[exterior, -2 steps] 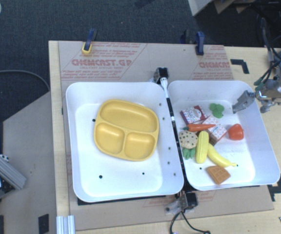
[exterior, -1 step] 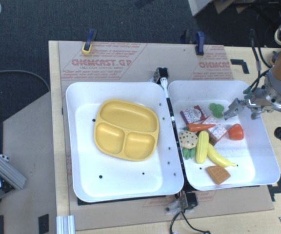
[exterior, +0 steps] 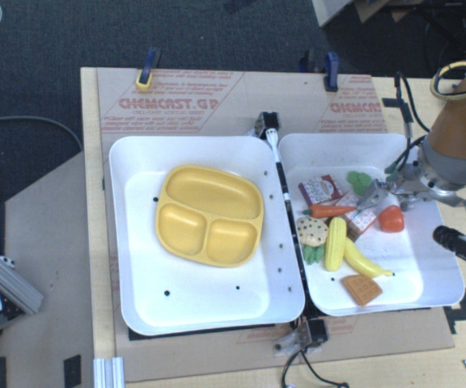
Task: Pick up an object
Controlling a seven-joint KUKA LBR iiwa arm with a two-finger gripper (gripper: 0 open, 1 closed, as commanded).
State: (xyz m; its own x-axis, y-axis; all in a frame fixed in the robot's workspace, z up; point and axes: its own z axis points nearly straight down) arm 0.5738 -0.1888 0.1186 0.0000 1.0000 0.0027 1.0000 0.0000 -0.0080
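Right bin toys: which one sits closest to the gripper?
The red tomato-like piece, just below the gripper. The banana, corn and cookie lie farther toward the left bin.

yellow divided plate (exterior: 209, 214), white bins (exterior: 136, 241), red tomato (exterior: 391, 219), yellow banana (exterior: 364, 262)

The bench (exterior: 217, 95) is viewed from one fixed camera — mounted overhead, angled down at a slant, set far enough back that both bins (exterior: 128, 217) are framed.
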